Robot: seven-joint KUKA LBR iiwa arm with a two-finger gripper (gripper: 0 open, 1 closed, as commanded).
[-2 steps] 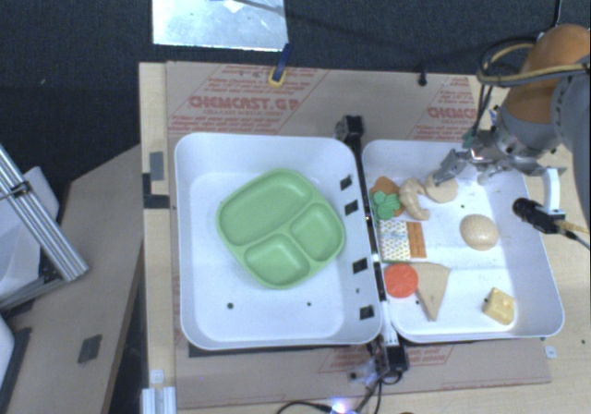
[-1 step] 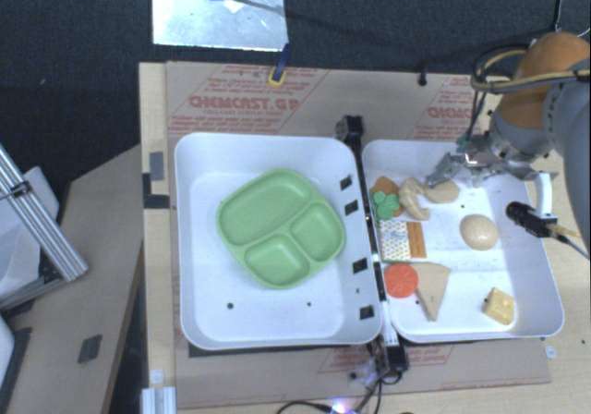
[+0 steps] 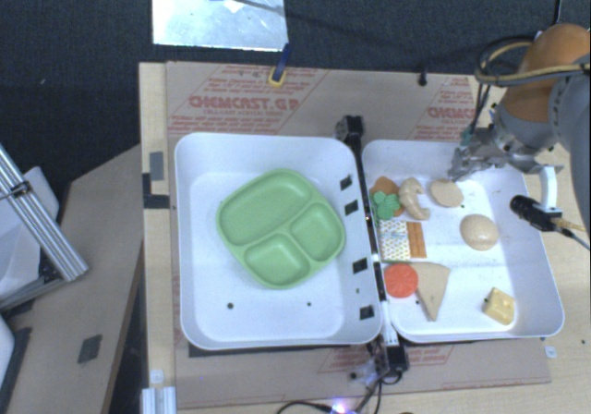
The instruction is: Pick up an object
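Gripper of mine is hovering at the far edge of the right bin, up near its far right corner, just beside a small flat tan round. Honestly can't tell how wide it's open from this angle, and nothing I can make out is between the tips, so I'm not claiming I've got anything.

That tan round is the closest pick. Looks like toy food, so my guess is light, rigid plastic, kinda slick. It sits low and flat, so I'd straddle it across the middle and come down close to the bin floor, or it'll just squirt out sideways.

Backup options: the pale dome-shaped bun toward the right edge is taller and easier to get around, but rounded, so it could pop up out of the pinch. The yellow cheese block near the near right corner has flat faces, probably the safest squeeze. The red slice and tan wedge are touching along the left edge, too crowded. Left bin just has the green divided plate, too wide for me.
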